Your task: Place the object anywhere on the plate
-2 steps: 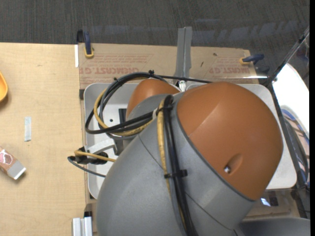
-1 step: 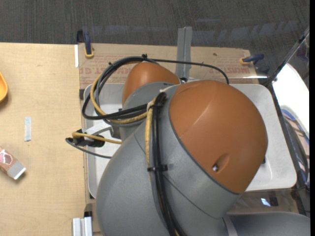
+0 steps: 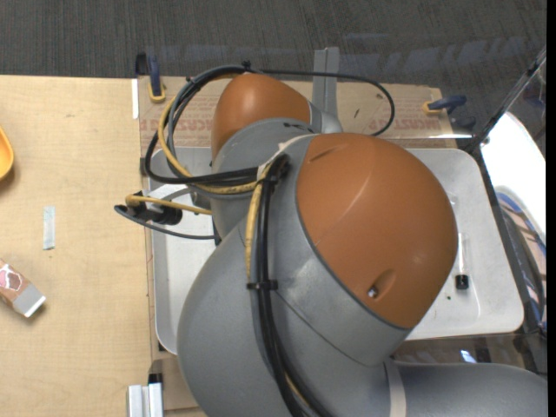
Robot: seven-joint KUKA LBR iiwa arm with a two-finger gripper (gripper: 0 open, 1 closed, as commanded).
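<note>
At the far left edge, an orange curved rim (image 3: 3,155) is poking into view over the wooden counter (image 3: 78,146); too little of it is showing to tell whether it is the plate. A small pale strip (image 3: 49,228) is lying flat on the counter to its right, well apart from it. Below that, near the lower left, a small packet (image 3: 19,289), reddish-brown and white with a grey end, is lying at a slant; whether it is the task's object cannot be told. Moving right, a blue clamp (image 3: 155,78) is sitting at the counter's back edge, and the left white bin (image 3: 162,294) is showing just a strip of its rim and floor. The grey arm (image 3: 261,320) is covering most of both bins, its two orange caps (image 3: 373,224) facing the camera, with black and yellow cables (image 3: 187,181) looping out over the left bin. The claw's state cannot be told, since the arm's bulk is lying over where it is working. Further right, the right white bin (image 3: 491,233) is showing part of its floor, with a small black item (image 3: 461,281) resting on it. A second blue clamp (image 3: 443,104) is sitting behind that bin.
</note>
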